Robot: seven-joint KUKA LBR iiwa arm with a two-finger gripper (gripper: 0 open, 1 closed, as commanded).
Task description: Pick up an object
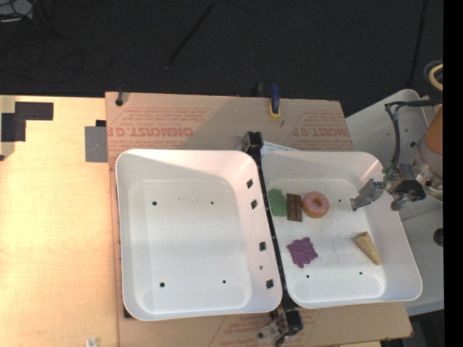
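White right bin holds green piece, brown block, doughnut.

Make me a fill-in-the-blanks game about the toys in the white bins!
1. The pink donut lies in the ____ bin.
2. The brown chocolate bar lies between the donut and a ____ toy.
3. The grape bunch is colored ____.
4. The robot's hand hovers over the bin's ____ edge.

Missing words: right; green; purple; right
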